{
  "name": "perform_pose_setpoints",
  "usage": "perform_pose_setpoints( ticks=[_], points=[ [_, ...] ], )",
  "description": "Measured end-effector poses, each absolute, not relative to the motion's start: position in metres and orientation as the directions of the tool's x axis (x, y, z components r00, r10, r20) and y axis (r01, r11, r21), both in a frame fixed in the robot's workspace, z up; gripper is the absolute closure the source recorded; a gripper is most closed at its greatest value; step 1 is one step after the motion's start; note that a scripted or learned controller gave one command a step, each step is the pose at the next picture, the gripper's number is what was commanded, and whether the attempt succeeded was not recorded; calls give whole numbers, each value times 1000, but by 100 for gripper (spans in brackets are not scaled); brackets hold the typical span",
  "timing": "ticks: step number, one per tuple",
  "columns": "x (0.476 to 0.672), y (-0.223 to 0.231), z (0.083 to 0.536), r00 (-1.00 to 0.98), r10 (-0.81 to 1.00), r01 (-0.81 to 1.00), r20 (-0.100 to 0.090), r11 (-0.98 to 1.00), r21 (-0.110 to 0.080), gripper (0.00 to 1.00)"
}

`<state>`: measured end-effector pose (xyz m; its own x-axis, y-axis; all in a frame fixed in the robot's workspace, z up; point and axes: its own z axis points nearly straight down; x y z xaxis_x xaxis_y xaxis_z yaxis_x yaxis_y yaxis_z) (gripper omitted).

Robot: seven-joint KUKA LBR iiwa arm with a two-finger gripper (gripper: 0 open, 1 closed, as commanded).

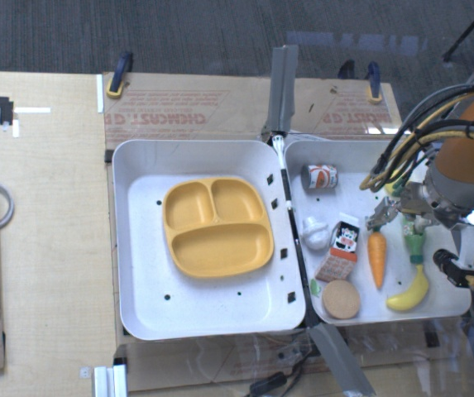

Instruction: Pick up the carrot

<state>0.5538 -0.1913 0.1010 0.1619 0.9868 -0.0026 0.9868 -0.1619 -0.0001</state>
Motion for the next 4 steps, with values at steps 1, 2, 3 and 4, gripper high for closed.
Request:
perform_pose_setpoints(
  ticks=[1, 2, 3, 4],
  points=[
    [484, -192, 91, 391, 920, 920, 2, -391, -4, 0],
    [484, -192, 99, 393, 919, 919, 2, -393, -7, 100],
    [491, -158, 239, 316, 949, 949, -3, -316, -3, 100],
    [508, -186, 189, 273, 962, 962, -2, -273, -4, 100]
  ],
)
